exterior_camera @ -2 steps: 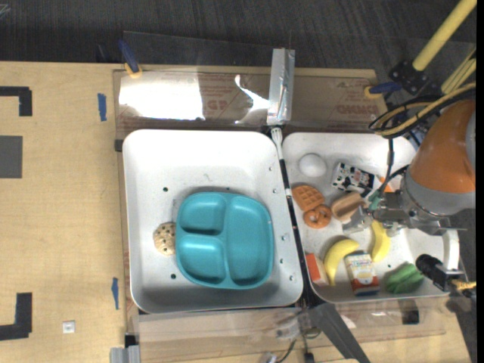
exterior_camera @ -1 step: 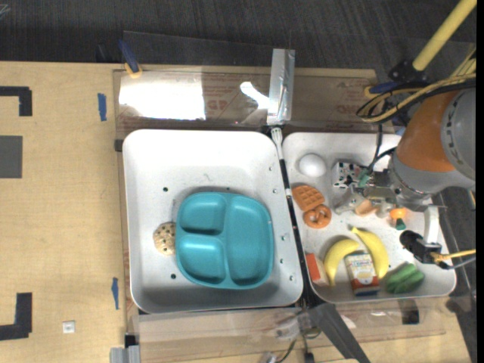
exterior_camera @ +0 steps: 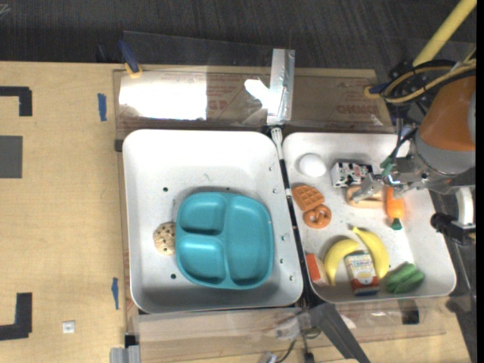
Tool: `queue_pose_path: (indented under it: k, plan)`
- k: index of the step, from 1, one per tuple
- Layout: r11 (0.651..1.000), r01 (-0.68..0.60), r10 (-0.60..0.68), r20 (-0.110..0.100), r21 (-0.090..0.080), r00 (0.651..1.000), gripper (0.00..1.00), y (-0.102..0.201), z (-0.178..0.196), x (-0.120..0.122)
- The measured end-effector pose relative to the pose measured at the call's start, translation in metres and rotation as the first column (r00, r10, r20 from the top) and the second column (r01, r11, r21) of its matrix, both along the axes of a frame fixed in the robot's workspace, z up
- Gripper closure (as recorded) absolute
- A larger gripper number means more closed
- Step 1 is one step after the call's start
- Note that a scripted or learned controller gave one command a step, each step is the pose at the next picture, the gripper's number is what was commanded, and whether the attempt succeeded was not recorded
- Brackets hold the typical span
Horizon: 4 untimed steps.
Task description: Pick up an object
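Camera view, looking down at a slant. We see two shallow white bins side by side. The left bin (exterior_camera: 144, 157) carries a teal divided plate (exterior_camera: 224, 238) near its centre, with a speckled cookie (exterior_camera: 164, 237) touching the plate's left edge. The right bin (exterior_camera: 446, 274) holds the candidate objects for picking, crowded together: a white round lid (exterior_camera: 311, 165) at upper left, a waffle (exterior_camera: 308, 197) and a pretzel (exterior_camera: 318, 217) just below it, a black-and-white patterned item (exterior_camera: 349, 174) beside the lid, an orange carrot (exterior_camera: 395, 206), a banana (exterior_camera: 355, 249) with a small labelled can (exterior_camera: 361, 271) resting against it, and a green vegetable (exterior_camera: 403, 277) at lower right.

The arm (exterior_camera: 451, 127) enters from the right, its orange band over the bin's upper right corner. The gripper (exterior_camera: 395, 174) sits low among the objects, just above the carrot and beside the patterned item; we judge this posture as an approach to a grasp there. Whether it is released or clenched we cannot tell, nor whether anything lies in its grip.

Obstacles: we judge that the close neighbours around the carrot leave little room, so a descent may nudge them instead.
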State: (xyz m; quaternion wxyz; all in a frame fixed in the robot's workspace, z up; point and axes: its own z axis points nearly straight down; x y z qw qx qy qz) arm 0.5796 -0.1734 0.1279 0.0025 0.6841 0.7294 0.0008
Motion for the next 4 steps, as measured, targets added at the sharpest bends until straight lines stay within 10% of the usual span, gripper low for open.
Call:
queue_pose_path:
  k: [2,3,4]
  plan:
    - [0.995,-0.097,0.096,0.021,0.013,0.995,0.00,-0.035,-0.030,0.019]
    - [0.995,-0.098,0.098,0.032,-0.002,0.995,1.00,-0.039,-0.017,0.022]
    - [1.000,-0.026,0.026,0.005,-0.002,1.000,1.00,-0.051,0.102,0.014]
